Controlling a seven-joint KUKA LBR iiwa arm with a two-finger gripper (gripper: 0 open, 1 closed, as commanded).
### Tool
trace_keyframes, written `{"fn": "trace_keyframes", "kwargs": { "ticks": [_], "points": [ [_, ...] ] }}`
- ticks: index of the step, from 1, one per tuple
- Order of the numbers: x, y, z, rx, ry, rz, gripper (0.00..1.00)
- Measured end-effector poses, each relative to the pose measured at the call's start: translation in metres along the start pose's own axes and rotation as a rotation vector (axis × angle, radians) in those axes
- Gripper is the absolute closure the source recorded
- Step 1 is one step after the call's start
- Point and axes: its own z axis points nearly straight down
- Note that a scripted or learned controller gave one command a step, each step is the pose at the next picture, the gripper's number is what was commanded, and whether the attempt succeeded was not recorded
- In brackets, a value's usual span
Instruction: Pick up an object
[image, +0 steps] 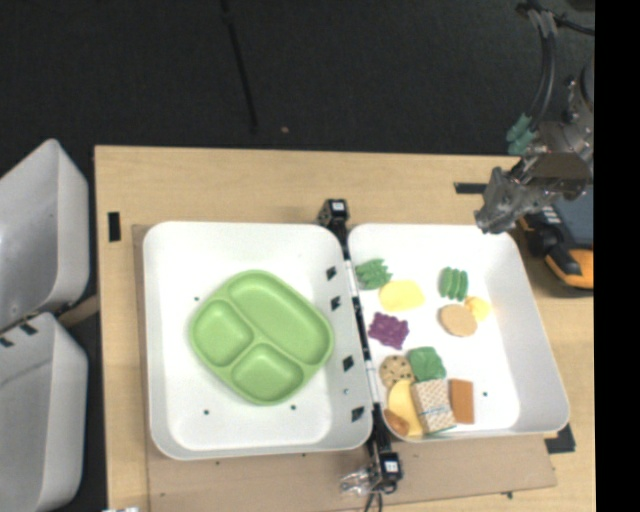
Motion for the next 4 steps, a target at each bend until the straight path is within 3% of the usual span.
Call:
{"fn": "trace_keyframes", "kwargs": {
  "ticks": [1, 2, 3, 4],
  "points": [
    [0.007, -0.004, 0.125, 0.031, -0.001, 0.003, 1.0],
    [-0.03, -0.006, 0.218, 0.028, -0.001, 0.008, 1.0],
    [0.054, -0.008, 0.315, 0.029, 0.003, -0.004, 1.0],
    [0.087, -0.002, 0.145, 0.003, 0.004, -0.003, 1.0]
  ]
}}
